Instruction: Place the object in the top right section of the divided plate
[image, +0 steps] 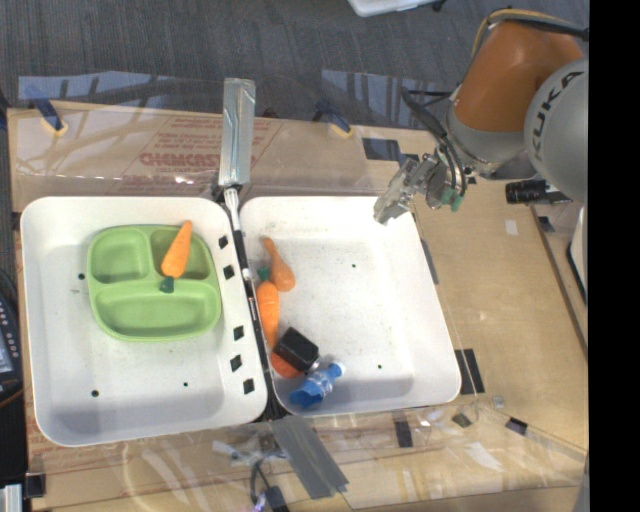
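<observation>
A green divided plate lies in the left bin. An orange toy carrot rests in the plate's top right section, its tip leaning over the divider and its green stem end near the plate's middle. My gripper hovers over the far right corner of the right bin, well away from the plate, with nothing between its fingers.
Along the right bin's left wall lie two more orange carrots, a black block and a blue plastic bottle. A grey taped strip runs up from the seam between the bins.
</observation>
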